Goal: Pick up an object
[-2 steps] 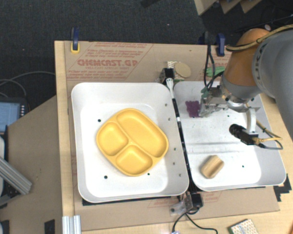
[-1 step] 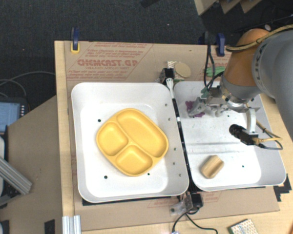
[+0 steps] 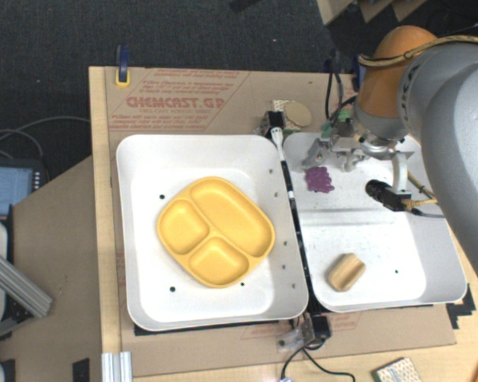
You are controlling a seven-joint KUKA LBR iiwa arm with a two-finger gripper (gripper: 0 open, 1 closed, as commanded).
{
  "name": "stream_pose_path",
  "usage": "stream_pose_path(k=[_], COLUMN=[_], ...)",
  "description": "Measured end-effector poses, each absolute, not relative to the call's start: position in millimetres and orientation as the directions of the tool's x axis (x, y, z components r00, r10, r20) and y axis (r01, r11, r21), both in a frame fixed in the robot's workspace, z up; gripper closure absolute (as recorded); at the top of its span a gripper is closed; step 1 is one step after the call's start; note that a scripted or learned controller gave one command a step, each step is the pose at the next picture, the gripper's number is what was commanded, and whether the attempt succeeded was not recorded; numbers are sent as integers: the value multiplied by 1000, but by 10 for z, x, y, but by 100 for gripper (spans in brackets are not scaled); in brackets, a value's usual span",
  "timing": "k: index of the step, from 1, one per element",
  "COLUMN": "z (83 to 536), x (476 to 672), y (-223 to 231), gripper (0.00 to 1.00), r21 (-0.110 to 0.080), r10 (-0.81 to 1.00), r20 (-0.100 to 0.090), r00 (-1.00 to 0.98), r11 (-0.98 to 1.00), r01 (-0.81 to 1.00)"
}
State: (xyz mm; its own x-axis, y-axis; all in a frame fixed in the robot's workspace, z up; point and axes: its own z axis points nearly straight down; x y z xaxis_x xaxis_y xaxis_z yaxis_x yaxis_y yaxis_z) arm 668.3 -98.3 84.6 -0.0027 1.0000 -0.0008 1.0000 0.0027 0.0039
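Nearest the lens: bulky grey robot arm (image 3: 454, 134) with orange band (image 3: 390, 70), entering from the right and reaching down over the far end of the right bin.

Left shallow white bin (image 3: 135, 213): holds a yellow three-compartment plastic plate (image 3: 215, 231), lying flat near the middle. Judged stiff and light, but wide and smooth; only the rim offers a hold.

Right shallow white bin (image 3: 430, 285): holds two small items, well apart.

Two-finger gripper (image 3: 334, 156): hangs at the bin's far left corner. Opening state not determinable from this view; nothing seen held.

Tan cylindrical block (image 3: 346, 272): lies on its side near the bin's near edge. Probably light and rigid; may roll. Grip across the curved flanks.

Small purple lumpy cluster (image 3: 319, 179): rests on the bin floor just beside the gripper, closest candidate. Likely light, possibly soft, bumpy surface. Close across its narrow width, centred.
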Motion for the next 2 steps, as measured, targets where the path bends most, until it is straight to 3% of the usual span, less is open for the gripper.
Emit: stream_pose_path(k=[1,2], z=[849,855], x=[6132,6692], y=[-1595,-1671], gripper=[0,0], r21=[-4,7], r10=[1000,1000], r20=[-1,-3], r00=[7,-2], r11=[-7,3], r01=[1000,1000])
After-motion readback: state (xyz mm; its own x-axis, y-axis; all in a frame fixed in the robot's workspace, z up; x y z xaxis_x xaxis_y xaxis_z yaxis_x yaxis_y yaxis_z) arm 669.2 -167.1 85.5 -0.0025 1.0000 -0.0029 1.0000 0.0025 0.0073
